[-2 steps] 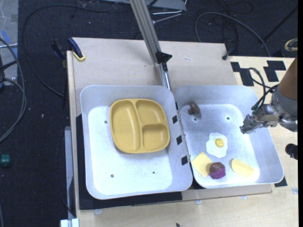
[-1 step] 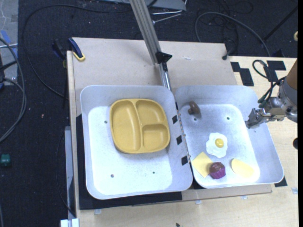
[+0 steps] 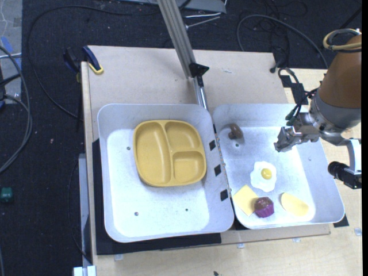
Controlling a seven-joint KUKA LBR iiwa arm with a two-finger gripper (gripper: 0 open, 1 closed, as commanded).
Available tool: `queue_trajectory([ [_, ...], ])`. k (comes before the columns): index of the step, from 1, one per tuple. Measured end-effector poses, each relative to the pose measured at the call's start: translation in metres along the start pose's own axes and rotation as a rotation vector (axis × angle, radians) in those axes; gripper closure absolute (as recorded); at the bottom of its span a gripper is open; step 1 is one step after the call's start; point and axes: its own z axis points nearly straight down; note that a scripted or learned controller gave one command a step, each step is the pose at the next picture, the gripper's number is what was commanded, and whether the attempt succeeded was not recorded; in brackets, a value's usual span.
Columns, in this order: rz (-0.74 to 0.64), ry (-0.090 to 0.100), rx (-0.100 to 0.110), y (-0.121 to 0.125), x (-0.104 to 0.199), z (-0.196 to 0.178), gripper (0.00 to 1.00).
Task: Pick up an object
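Observation:
In the right bin (image 3: pixel 322 171) lie a fried egg (image 3: pixel 265 176), a yellow cheese slice (image 3: pixel 245 199), a purple piece (image 3: pixel 264 207), a yellow oval piece (image 3: pixel 295 204) and a small brown piece (image 3: pixel 234 132) near the bin's back left. My gripper (image 3: pixel 286 140) hangs over the back right part of this bin, up and to the right of the egg. It sits apart from every object, and nothing shows between its fingers.
A yellow divided plate (image 3: pixel 170 152) fills the middle of the left bin (image 3: pixel 115 200). A slanted metal pole (image 3: pixel 178 30) crosses the bench behind the bins. The arm's orange band (image 3: pixel 345 76) stands at the right edge. Cables trail over the dark floor.

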Motion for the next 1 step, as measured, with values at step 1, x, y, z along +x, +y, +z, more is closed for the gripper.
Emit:
queue_trajectory([
  [1,0.000,0.000,0.001,0.0106,0.0523,0.0050,1.00],
])
